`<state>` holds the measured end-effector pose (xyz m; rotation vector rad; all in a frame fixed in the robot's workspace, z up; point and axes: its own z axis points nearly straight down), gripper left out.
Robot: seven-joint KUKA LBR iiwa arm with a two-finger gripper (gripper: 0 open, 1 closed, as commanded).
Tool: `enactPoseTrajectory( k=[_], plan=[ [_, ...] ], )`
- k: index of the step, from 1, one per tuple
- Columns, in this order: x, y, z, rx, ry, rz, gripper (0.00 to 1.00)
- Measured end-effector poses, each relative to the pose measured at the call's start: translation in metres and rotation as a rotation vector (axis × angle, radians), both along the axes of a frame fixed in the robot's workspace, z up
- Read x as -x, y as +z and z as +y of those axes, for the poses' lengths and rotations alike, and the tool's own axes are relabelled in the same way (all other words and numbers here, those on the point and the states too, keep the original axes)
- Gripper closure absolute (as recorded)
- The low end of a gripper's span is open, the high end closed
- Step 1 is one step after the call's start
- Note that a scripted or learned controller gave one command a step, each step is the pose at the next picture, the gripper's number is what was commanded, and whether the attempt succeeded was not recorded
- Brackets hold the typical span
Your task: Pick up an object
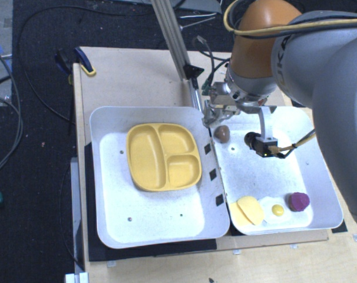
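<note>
End effector [217, 115] low at right bin's [320, 217] far-left corner, just above brown ball [222, 134]; can't tell its opening or any hold. Risk: ball sits beside bin wall, so it may roll or a finger may clip the rim.

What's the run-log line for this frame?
claw over right bin's far-left corner | brown object just below | grasp unconfirmed | yellow tray in left bin

The yellow divided tray [164, 156] looks like smooth, slightly glossy plastic. Both white bins [108, 217] appear matt and faintly speckled. The surface [131, 78] resembles pale bare wood. The arm's orange band [262, 34] shines glossy.
</note>
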<state>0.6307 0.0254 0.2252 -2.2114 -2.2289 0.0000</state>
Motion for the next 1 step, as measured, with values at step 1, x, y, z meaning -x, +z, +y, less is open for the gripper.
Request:
enactPoseTrajectory(
  k=[1],
  plan=[
    [0.0062, 0.0107, 0.0579, 0.0, 0.001, -0.003, 1.0]
  ],
)
